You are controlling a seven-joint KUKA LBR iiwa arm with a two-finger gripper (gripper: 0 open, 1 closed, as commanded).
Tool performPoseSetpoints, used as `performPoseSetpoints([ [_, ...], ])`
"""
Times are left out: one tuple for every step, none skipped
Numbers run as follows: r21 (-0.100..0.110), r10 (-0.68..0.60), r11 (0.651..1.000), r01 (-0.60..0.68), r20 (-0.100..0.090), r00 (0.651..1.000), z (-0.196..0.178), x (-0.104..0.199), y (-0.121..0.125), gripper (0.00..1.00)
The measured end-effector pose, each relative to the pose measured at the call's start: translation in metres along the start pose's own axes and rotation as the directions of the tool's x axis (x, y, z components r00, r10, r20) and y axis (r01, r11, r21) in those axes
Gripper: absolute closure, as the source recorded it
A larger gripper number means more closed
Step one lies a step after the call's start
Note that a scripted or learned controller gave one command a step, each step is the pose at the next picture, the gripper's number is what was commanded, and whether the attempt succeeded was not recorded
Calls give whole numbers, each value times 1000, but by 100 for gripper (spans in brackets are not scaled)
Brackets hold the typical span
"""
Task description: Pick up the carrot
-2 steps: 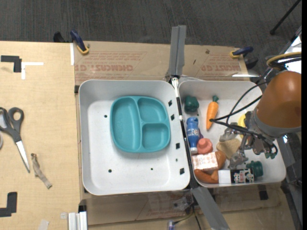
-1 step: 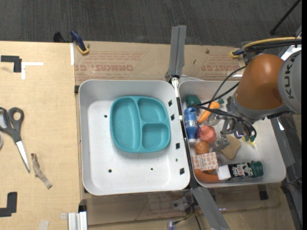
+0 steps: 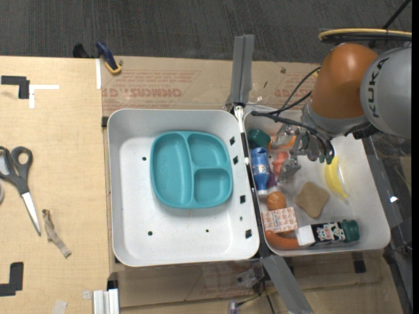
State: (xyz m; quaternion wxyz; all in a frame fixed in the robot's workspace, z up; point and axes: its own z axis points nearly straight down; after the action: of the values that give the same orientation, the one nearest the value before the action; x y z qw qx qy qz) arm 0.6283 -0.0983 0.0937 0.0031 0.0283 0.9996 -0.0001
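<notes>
The carrot (image 3: pixel 280 158), a small orange piece, lies in the upper left part of the right bin (image 3: pixel 373 231), beside a blue bottle (image 3: pixel 260 169). My gripper (image 3: pixel 292 163) hangs low over the bin, right against the carrot's right side, and hides part of it. I cannot tell whether the carrot is between the jaws or just next to them. The arm's orange band (image 3: pixel 344 77) sits above the bin's far edge.
The right bin also holds a yellow banana (image 3: pixel 336 178), a bread slice (image 3: pixel 312 199), an orange ball (image 3: pixel 276 200), a snack carton (image 3: pixel 281 221), a dark bottle (image 3: pixel 330 231) and a long orange-brown item (image 3: pixel 280 242). The left bin (image 3: pixel 131 241) holds a teal divided plate (image 3: pixel 192 169). Scissors (image 3: pixel 19 175) lie on the bench.
</notes>
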Motion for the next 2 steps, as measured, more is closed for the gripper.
performPoseSetpoints([
  [0,-60,998,60,-1,998,0,0,1,0],
  [0,-353,936,353,3,936,-1,-8,-10,0],
])
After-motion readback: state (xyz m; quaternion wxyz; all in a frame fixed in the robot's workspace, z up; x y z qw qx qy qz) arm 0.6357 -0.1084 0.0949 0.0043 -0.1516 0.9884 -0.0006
